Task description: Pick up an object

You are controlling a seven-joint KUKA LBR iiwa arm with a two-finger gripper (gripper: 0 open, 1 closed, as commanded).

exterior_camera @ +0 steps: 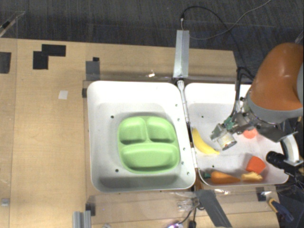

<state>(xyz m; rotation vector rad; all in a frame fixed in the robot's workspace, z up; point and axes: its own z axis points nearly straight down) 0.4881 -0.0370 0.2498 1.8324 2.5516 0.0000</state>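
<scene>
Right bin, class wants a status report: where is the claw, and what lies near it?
Claw low over right bin, nothing seen between its fingers. Banana just beside it. Carrot, orange block along front wall. Green tray in left bin.

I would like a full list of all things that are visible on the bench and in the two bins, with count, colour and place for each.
bins: 2, white, side by side on the bench
tray: 1, green, three compartments, in the left bin
banana: 1, yellow, right bin, by its left wall
carrot: 1, orange, right bin, front edge
block: 1, orange-red, right bin, front right
small item: 1, red-orange, right bin, partly hidden by the arm
arm: 1, grey and orange, over the right bin
pincer: 1, just right of the banana
</scene>
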